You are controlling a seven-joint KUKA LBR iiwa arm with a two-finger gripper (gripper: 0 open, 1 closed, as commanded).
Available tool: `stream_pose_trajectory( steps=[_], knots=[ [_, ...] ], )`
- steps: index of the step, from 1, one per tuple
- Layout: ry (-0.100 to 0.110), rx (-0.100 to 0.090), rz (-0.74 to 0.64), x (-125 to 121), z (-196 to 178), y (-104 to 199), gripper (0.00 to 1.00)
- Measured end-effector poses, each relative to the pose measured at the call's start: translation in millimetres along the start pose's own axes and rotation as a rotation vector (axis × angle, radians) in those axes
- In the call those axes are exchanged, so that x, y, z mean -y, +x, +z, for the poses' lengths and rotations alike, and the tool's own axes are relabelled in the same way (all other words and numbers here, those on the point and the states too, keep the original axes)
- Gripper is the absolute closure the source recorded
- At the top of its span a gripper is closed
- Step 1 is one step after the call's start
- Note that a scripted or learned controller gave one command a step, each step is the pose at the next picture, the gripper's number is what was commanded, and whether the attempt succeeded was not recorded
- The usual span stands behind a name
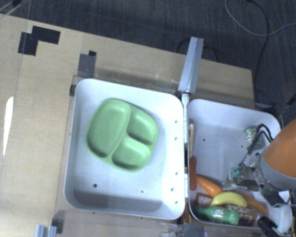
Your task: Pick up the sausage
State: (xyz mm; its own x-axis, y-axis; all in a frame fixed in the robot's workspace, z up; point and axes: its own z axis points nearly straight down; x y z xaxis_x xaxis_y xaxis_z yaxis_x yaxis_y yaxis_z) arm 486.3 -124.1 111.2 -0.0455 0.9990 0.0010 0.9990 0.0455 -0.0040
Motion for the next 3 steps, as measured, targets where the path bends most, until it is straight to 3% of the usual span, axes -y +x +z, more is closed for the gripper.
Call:
stream_pose_trajectory(
  steps=[1,2,3],
  knots=[
    [-0.001,0.001,0.001,-0.1,-0.3,-0.5,0.00],
    [-0.012,0.003,-0.004,-51.9,23.2,-1.1,0.00],
    [-0.014,0.003,-0.042,-131.6,23.8,-18.1,0.00]
  ],
)
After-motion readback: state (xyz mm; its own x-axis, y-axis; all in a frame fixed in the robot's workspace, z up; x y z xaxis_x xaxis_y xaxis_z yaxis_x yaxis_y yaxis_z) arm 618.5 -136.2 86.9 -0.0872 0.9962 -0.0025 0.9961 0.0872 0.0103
